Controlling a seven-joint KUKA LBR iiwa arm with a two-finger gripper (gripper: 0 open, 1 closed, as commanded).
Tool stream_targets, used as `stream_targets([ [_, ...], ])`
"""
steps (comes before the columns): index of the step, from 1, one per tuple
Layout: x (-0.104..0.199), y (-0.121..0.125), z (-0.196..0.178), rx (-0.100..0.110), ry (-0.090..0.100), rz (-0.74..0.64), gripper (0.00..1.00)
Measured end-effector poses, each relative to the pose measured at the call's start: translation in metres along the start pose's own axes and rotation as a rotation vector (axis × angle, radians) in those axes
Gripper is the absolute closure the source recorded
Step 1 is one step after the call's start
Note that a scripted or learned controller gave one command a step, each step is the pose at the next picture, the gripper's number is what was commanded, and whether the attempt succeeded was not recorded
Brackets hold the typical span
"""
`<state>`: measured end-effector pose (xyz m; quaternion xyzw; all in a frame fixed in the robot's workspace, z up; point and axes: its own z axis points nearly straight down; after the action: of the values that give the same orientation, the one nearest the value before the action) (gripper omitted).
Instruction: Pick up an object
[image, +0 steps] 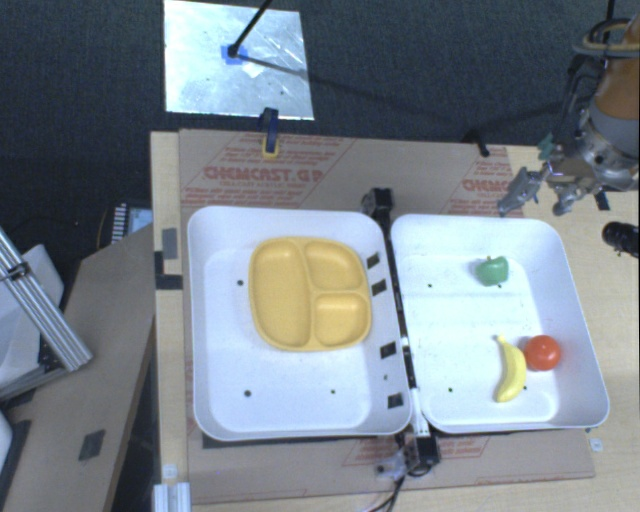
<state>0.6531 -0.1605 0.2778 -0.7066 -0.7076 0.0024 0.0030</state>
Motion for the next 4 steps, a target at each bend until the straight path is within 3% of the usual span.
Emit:
stream_targets([
  [1,0.0,0.002,-0.006,-0.01,-0.002,-0.002,0.0],
  [4,-0.019,0.005,0.14,-0.007,-0.001,0.001,0.0],
])
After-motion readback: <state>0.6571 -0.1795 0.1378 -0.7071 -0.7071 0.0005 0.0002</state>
